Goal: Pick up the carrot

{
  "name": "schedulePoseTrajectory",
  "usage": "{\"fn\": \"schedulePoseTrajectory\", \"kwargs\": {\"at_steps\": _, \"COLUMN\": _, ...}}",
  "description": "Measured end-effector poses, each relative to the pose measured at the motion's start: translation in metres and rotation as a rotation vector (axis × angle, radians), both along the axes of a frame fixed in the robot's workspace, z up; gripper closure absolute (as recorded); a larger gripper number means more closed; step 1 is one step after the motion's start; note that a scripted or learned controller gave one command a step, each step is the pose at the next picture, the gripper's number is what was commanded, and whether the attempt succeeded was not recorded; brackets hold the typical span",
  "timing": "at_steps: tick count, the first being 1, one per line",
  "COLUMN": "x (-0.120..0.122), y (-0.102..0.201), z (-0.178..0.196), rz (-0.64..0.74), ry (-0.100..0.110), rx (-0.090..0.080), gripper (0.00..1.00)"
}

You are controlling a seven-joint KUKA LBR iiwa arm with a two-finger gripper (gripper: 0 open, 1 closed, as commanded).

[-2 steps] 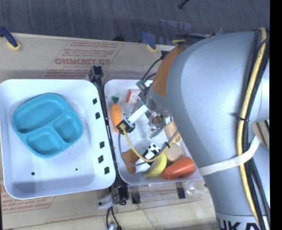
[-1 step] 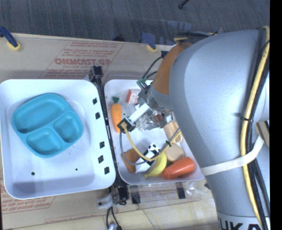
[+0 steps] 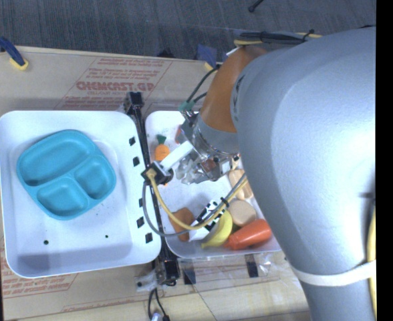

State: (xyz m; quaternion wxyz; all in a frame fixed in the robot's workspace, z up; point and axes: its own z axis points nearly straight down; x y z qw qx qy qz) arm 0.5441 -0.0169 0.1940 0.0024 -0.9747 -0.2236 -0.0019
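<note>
A cardboard-covered tabletop (image 3: 83,79) sits over dark carpet (image 3: 116,12). The orange carrot (image 3: 162,152), green-topped, lies in the right bin (image 3: 158,122); the gripper's (image 3: 196,169) state cannot be told.

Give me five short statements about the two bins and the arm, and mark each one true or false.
1. A blue divided plate lies in the left bin. True.
2. The carrot lies on the blue plate. False: it lies in the right bin, near its front edge.
3. A banana lies right beside the carrot. True.
4. The hand hangs over the left bin. False: it is over the right bin.
5. The arm has a green band above the wrist. False: the band is orange.
</note>
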Motion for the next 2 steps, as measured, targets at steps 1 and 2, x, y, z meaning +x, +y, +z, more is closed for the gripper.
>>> {"fn": "schedulePoseTrajectory", "kwargs": {"at_steps": 1, "x": -0.045, "y": 0.064, "z": 0.047, "rz": -0.170, "ry": 0.005, "rx": -0.005, "gripper": 1.00}}
{"fn": "schedulePoseTrajectory", "kwargs": {"at_steps": 2, "x": -0.067, "y": 0.116, "z": 0.053, "rz": -0.235, "ry": 0.006, "rx": -0.004, "gripper": 1.00}}
